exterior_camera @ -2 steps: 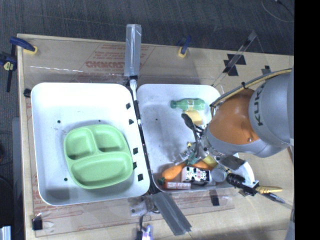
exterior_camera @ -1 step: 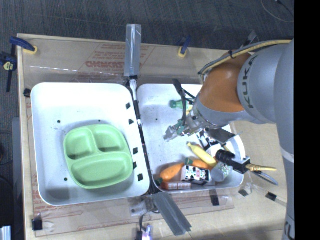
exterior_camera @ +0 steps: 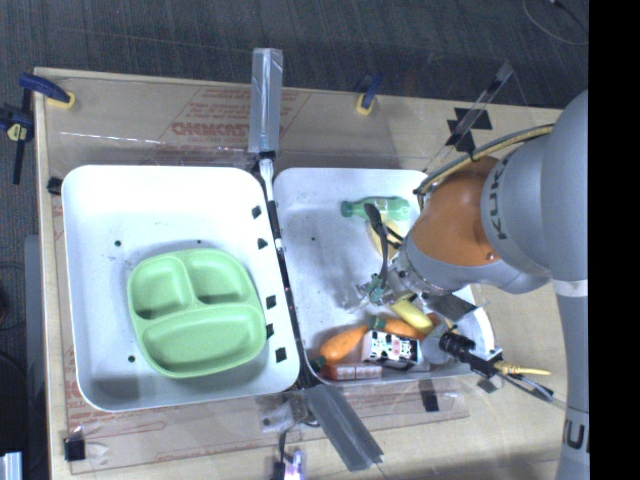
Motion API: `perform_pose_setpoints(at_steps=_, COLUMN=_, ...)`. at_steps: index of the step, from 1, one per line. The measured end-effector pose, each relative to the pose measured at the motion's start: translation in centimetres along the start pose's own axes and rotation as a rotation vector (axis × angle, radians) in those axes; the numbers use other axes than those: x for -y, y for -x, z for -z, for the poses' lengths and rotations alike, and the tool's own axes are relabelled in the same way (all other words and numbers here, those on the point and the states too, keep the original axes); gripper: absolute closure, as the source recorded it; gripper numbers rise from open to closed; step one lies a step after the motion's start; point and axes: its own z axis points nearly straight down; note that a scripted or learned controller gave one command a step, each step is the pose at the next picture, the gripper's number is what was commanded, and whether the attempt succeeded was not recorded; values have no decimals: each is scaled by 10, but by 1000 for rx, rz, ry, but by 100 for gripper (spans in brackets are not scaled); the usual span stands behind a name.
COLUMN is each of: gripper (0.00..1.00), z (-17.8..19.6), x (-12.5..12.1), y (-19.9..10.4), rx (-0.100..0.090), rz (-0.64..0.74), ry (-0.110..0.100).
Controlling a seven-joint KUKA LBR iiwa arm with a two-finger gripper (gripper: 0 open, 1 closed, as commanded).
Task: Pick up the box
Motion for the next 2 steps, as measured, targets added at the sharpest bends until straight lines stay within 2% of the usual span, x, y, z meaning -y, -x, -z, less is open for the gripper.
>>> perform_pose_setpoints(at_steps=1, gripper=100, z=84, x=-74, y=-48, rx=-1, rz=-83, ry=1)
perform_pose_setpoints(at_steps=2, gripper=100, z=15, x=-17, y=18, rx=-1, rz=-50, ry=-1)
